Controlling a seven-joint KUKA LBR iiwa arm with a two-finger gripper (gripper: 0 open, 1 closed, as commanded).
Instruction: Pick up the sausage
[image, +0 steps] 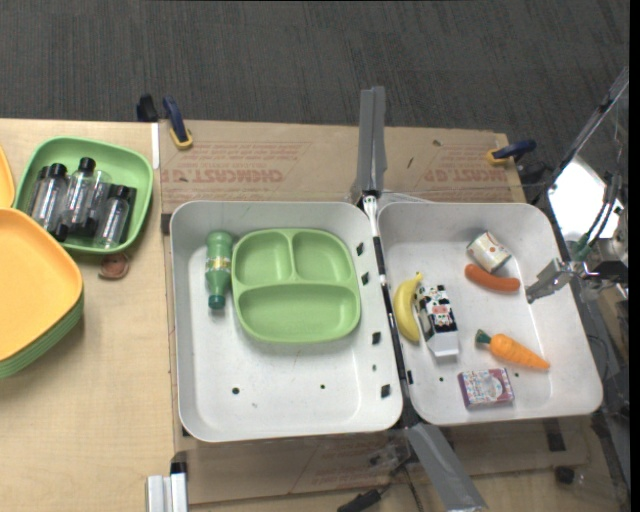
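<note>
The sausage (492, 279) lies in the right bin (560, 400), toward its far right part, slanting a little, with a small white can-like thing (489, 249) touching it on the far side. The gripper (548, 281) sits at the bin's right rim, just right of the sausage and apart from it; whether it is released or clenched I cannot tell. Nearer in the same bin lie a carrot (513, 349) and a pink packet (486, 387); to the left, a banana (406, 309) beside a black-and-white carton (438, 320). The left bin (290, 400) holds a green divided plate (296, 284) and a green bottle (218, 268) just left of it.
</note>
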